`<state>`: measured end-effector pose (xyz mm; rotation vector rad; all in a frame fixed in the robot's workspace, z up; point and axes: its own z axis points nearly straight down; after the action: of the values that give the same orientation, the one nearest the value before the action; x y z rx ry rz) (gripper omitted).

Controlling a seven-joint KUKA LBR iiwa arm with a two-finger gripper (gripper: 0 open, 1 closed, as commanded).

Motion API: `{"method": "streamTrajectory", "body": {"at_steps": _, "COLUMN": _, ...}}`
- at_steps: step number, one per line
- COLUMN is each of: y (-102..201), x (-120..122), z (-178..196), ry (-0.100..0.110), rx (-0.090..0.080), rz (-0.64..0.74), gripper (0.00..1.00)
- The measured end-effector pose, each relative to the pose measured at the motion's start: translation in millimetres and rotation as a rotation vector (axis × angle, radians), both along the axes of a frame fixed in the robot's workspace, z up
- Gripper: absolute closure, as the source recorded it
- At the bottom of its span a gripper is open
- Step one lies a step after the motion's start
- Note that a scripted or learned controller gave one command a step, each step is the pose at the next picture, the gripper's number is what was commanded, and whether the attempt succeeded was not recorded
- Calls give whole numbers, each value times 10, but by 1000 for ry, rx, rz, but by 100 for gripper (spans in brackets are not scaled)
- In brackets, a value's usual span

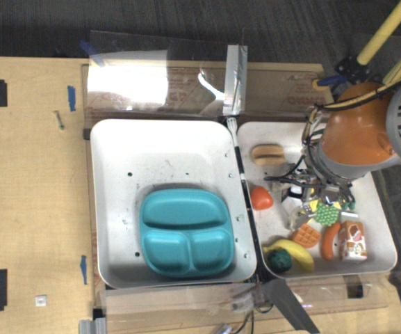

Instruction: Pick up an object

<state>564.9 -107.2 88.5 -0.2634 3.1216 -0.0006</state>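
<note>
The right bin (377, 207) holds a pile of toy food: a hot dog bun (267, 153), a red tomato (260, 199), a yellow banana (292, 251), a dark green round piece (279, 259), an orange waffle-like piece (306, 235), a green piece (327, 215), a red sausage (329, 241) and a small carton (353, 241). My gripper (310, 195) reaches down into this bin, just above the green and orange pieces. The orange wrist band (353, 134) covers much of it.
The left bin (117, 158) bears a teal divided plate (185, 230). A clear plastic wall (186, 82) stands behind both bins. A metal divider (234, 82) rises between them at the back. Cables hang near the wrist.
</note>
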Motion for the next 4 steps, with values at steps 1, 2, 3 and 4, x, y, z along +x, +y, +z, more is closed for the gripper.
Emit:
{"method": "streamTrajectory", "body": {"at_steps": 1, "y": -153, "x": 651, "z": 2, "ry": 43, "rx": 9, "rz": 65, "gripper": 0}}
{"method": "streamTrajectory", "body": {"at_steps": 2, "y": -355, "x": 52, "z": -3, "ry": 4, "rx": -1, "rz": 40, "gripper": 0}}
{"method": "streamTrajectory", "body": {"at_steps": 3, "y": -688, "x": 862, "z": -11, "ry": -1, "rx": 0, "rz": -135, "gripper": 0}}
{"method": "streamTrajectory", "body": {"at_steps": 4, "y": -768, "x": 229, "z": -10, "ry": 2, "rx": 0, "rz": 18, "gripper": 0}}
